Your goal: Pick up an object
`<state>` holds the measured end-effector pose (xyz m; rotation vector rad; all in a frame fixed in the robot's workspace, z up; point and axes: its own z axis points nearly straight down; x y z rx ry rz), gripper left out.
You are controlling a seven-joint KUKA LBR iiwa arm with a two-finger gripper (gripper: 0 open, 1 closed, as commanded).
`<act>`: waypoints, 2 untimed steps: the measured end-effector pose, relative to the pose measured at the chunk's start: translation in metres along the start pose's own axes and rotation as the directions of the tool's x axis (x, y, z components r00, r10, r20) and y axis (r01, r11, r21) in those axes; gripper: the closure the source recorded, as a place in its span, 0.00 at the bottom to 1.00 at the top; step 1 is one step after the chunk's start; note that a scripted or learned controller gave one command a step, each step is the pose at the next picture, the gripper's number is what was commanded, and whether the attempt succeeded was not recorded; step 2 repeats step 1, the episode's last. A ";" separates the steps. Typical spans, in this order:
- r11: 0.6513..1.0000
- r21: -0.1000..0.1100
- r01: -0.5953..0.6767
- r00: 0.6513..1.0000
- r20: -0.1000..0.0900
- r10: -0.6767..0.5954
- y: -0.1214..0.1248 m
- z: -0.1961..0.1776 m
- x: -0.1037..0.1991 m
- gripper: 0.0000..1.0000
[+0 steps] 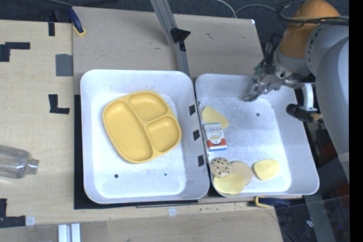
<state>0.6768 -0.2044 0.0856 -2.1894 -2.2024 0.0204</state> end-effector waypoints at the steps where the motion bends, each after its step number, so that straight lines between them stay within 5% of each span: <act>1: 1.000 0.000 0.000 1.000 0.001 0.000 0.000 0.000 0.000 1.00; 2: 1.000 0.000 0.000 1.000 0.001 0.000 0.000 0.000 0.000 1.00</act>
